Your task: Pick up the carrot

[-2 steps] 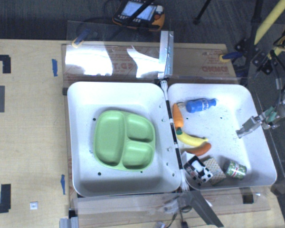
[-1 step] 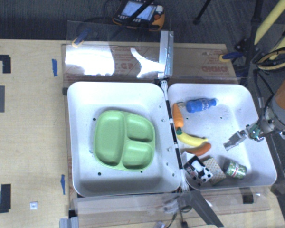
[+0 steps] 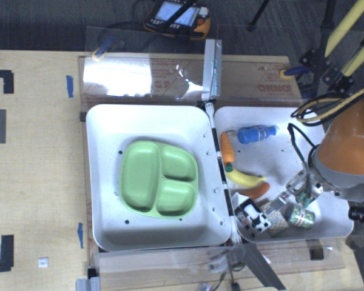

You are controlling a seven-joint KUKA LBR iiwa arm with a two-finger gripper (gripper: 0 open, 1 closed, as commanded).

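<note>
**Reaching low in the right bin, carrot not picked up yet**

Looking at this, I'd say the job is barely started. The carrot (image 3: 228,148) is lying flat in the right bin (image 3: 273,117), tucked up against the wall it shares with the left bin (image 3: 103,132), with the blue bottle (image 3: 255,133) just beside its top end and the banana (image 3: 245,177) right below it. Nothing is touching it.

The pincer (image 3: 250,217) is down at the front of the same bin, near the bottom corner, sitting among a reddish thing (image 3: 258,190) and a green can (image 3: 302,217). It's black-and-white and a bit of a jumble from this angle, so I honestly can't tell whether it's spread or closed, or whether anything's caught in it. It's well apart from the carrot either way.

The green divided plate (image 3: 159,177) sits alone in the left bin.

So what's left: pretty much everything. Get over to the carrot, close on it, lift.
</note>
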